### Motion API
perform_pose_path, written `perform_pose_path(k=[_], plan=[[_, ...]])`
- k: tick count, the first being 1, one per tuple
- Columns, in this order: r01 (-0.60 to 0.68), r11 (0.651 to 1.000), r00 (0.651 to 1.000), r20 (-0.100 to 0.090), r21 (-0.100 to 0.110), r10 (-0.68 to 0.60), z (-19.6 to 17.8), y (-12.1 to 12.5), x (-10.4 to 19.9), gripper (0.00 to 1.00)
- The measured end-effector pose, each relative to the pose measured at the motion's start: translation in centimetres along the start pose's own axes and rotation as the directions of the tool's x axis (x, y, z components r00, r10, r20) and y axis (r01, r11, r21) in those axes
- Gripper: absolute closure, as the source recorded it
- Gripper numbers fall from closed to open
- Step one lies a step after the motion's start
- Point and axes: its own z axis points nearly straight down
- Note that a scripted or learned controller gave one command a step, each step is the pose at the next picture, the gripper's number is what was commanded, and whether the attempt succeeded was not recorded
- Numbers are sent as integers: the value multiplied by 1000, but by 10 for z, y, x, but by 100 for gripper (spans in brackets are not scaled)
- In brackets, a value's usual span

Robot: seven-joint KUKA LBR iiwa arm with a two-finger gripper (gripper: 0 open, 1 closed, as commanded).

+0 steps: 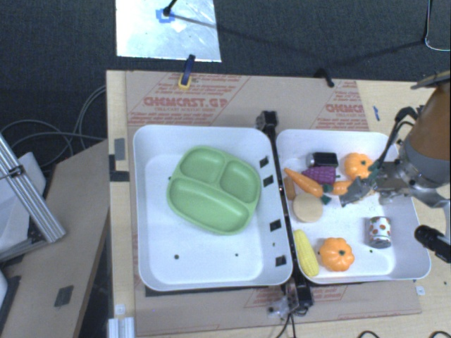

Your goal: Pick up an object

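The gripper, a dark metal two-finger tool, hung low inside the right shallow white plastic bin, and whether its tips were apart or together could not be told from this slanted view; nothing showed between them.

Just to its left, touching or nearly touching the tips, lay a smooth orange plastic carrot, tapered and pointing away from the tool. Beside the carrot, a little farther back, sat a knobbly purple bunch of toy grapes, with a small black rectangular block behind it. A glossy orange toy pumpkin with a green stem sat just behind the gripper. Below the carrot rested a flat, pale beige round disc. Nearer the front of the bin, left of the tool, lay a bumpy yellow corn cob, and beside it a second ribbed orange pumpkin. Just in front and to the right of the gripper stood a small printed cylindrical can, upright.

Well to the left, in the other white bin, lay a matte green plastic divided plate with three compartments. Both bins rested on a brown printed cardboard sheet.
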Motion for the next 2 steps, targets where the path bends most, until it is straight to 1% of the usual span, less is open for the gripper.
perform_pose_path(k=[1,2], plan=[[3,1000,1000,2,-11,-3,-5,2,0,0],[1,1000,1000,1,-7,-1,57,4,2,0]])
